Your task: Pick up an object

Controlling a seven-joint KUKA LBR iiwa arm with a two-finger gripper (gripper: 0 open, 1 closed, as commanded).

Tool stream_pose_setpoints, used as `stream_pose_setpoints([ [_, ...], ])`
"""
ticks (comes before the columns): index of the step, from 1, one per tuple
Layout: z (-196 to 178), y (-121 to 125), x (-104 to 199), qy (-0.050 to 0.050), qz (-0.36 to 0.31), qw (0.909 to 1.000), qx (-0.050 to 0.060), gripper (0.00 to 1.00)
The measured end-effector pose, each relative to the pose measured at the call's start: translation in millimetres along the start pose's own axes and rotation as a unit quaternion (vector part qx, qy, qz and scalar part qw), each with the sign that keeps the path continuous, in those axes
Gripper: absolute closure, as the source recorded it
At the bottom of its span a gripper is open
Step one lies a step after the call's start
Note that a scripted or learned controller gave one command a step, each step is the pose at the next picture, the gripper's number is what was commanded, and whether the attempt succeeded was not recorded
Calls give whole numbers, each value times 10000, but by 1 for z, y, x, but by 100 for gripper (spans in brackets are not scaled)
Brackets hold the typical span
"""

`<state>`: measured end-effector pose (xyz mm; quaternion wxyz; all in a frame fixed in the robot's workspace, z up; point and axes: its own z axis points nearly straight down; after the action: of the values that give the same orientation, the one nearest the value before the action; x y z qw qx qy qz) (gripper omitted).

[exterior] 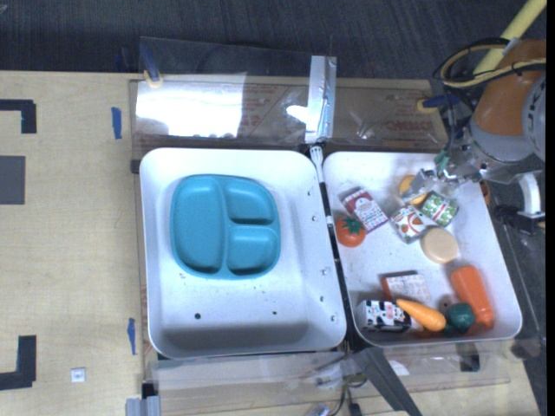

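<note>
Hovering at the far right corner of the right bin: the gripper, finger state impossible to tell. Lying just beneath and beside it, a green-and-white can and a yellow piece, neither visibly pinched. Sitting in this bin: one tomato, one cream disc, two carrots. Resting in the left bin: one blue divided tray.

Blue tray in left bin (toys in right bin)
</note>
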<state>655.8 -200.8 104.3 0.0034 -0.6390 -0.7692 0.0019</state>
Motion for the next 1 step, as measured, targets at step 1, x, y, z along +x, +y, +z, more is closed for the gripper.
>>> stream_pose_setpoints([
  [1,16,19,48,-40,-1043,9945,-13,0],
])
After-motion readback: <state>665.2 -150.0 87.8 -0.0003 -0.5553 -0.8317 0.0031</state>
